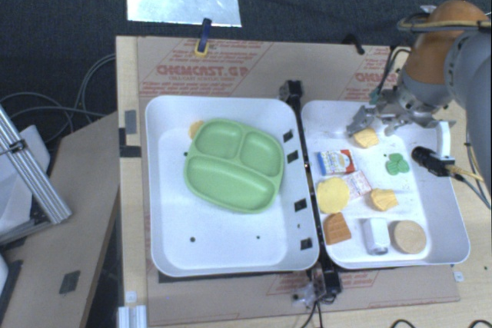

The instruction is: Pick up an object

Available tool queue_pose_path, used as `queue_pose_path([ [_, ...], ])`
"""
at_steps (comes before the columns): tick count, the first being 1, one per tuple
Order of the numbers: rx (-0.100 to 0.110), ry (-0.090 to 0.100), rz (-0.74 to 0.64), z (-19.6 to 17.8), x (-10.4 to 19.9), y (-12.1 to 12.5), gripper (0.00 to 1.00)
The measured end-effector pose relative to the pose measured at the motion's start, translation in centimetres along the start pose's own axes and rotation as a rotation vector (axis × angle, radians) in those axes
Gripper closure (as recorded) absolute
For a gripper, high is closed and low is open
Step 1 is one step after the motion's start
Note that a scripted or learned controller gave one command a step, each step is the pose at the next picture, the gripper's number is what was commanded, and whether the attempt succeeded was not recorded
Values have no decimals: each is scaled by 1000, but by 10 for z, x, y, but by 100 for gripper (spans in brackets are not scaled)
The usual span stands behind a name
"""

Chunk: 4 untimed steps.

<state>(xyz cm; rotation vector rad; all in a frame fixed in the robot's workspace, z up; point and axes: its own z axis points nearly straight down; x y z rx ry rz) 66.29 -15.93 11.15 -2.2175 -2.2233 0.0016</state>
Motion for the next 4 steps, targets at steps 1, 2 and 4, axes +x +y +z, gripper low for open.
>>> queue_pose_path([
  [1, -2, -1, -3, 28, 1, 1, 0],
  [2, -7, -1, -4, 15, 1, 2, 100],
  [4, -8, -1, -3, -92, 2, 13, 100],
])
